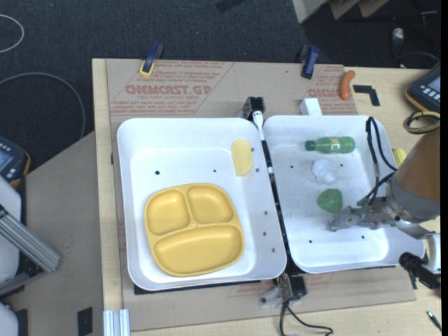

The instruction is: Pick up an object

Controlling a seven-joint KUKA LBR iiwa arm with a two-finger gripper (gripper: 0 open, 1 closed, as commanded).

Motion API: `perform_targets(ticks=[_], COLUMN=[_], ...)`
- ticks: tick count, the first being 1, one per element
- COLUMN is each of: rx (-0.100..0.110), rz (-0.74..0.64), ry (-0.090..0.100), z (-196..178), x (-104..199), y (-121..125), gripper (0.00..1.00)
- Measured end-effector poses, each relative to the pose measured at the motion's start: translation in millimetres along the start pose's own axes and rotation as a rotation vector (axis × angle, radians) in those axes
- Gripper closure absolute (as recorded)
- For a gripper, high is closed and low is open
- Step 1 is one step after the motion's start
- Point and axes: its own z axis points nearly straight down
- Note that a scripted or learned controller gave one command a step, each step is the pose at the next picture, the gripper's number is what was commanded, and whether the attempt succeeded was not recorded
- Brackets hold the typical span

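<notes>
Green round object, small and lumpy, maybe soft plastic or rubber [330,201], sits in the right shallow white bin [308,254], roughly mid-bin toward the near side. Grey metal claw [341,222] on the grey arm comes in from the right, its tip low over the bin floor just beside and below-right of that green lump; touching or apart, can't tell. Claw open or closed: can't tell, fingers too blurred. Nothing visibly between them, so no hold.

Other things in the right bin: green plastic bottle lying on its side with yellow label [330,145] near the far wall, and a small clear/white crumpled plastic thing [324,171] between the bottle and the green lump. Left white bin [133,142] has a yellow three-compartment plastic tray [194,227] and a small pale yellow flat piece [242,157] near its right wall. Both bins rest on the cardboard-covered table [175,86].

Judgement: the green lump is the closest target. Likely light, a bit squashy, rounded so it can roll or squirt out of a pinch. Best taken across its widest middle, claw straight down, centred. The bottle would be light and stiff but slick; take it across the body, not the cap. The clear piece looks flimsy, poor grip.
</notes>
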Motion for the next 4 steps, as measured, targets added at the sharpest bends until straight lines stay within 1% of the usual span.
perform_targets(ticks=[1,2,3,4], rx=[-0.004,-0.011,-0.01,0.003], rz=[-0.005,-0.005,-0.003,-0.001], ry=[0.0,-0.006,-0.005,0.002], z=[-5,-6,-16,-22], x=[34,25,25,64], y=[10,69,67,-3], gripper=[0.0,0.0,1.0,1.0])
